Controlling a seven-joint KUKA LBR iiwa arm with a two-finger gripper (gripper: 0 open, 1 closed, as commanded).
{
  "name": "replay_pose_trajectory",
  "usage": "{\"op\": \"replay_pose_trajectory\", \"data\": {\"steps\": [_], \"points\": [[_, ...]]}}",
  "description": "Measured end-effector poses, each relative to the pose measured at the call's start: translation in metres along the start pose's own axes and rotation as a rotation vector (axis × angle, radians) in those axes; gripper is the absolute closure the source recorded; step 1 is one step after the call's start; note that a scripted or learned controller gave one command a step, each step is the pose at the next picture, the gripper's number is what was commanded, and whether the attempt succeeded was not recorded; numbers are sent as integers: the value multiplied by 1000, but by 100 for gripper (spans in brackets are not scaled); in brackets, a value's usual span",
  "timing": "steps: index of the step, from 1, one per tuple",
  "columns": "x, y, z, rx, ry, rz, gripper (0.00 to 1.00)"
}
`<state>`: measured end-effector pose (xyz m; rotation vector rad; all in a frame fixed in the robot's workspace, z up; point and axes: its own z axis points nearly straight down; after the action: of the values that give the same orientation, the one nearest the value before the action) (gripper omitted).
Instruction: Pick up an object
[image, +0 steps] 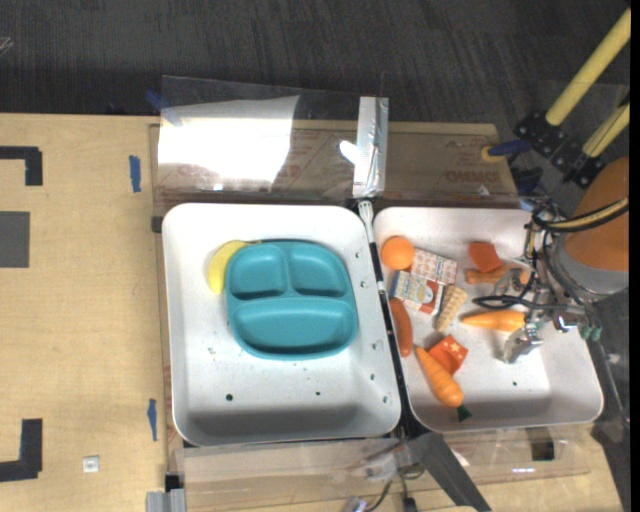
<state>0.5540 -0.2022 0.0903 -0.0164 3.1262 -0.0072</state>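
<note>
The right bin holds several toy foods. Among them are an orange ball, a small printed carton, a tan wafer, a brown sausage, a red block and a carrot. A long orange piece lies toward the bin's right side, with another orange piece behind it. My gripper is low in the right bin, just right of and below the long orange piece, close to the bin floor. Nothing shows clearly inside it.
The left bin carries a teal divided plate with a yellow object poking out at its left. A clear plastic sheet lies behind the bins. Cables and the arm's wrist crowd the right bin's right edge.
</note>
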Motion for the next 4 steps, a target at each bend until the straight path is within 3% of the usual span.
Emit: {"op": "replay_pose_trajectory", "data": {"steps": [2, 3, 4], "points": [[-34, 18, 2, -1, 3, 121, 0], [-53, 37, 3, -2, 3, 116, 0], [-58, 38, -12, 0, -11, 114, 100]]}}
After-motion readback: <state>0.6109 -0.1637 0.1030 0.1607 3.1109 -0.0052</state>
